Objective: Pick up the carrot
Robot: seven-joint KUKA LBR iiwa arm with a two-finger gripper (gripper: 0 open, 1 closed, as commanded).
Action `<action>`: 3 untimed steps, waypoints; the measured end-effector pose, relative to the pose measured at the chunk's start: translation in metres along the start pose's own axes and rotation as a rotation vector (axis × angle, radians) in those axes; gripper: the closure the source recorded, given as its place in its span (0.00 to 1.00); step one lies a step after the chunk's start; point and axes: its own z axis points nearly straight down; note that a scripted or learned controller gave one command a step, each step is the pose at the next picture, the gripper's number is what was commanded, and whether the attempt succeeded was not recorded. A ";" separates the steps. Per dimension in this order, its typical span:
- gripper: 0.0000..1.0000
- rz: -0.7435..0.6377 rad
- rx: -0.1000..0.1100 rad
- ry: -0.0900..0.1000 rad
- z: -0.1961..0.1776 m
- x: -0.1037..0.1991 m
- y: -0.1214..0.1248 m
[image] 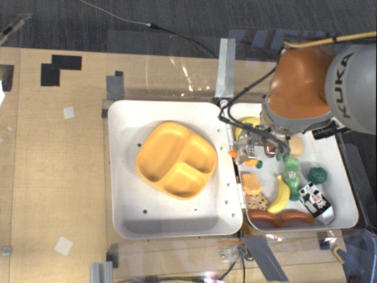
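Note:
The carrot (250, 163) is a small orange piece with a green tip. It lies near the left wall of the right bin (344, 187), just below the gripper (258, 148). The gripper hangs low over the upper left part of that bin, under the grey arm with its orange band (300, 84). Its metal tip sits right above the carrot, and nothing is visibly lifted. A small orange bit (234, 154) shows at the bin's left rim beside the gripper.
The right bin also holds a banana (280, 196), a green vegetable (290, 170), broccoli (317, 174), a cow-print carton (315, 200), sausages (283, 218), crackers (252, 185) and a yellow fruit (250, 123). A yellow divided plate (177, 158) lies in the left bin (126, 217).

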 end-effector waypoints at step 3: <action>1.00 0.114 -0.003 -0.007 -0.021 0.076 0.050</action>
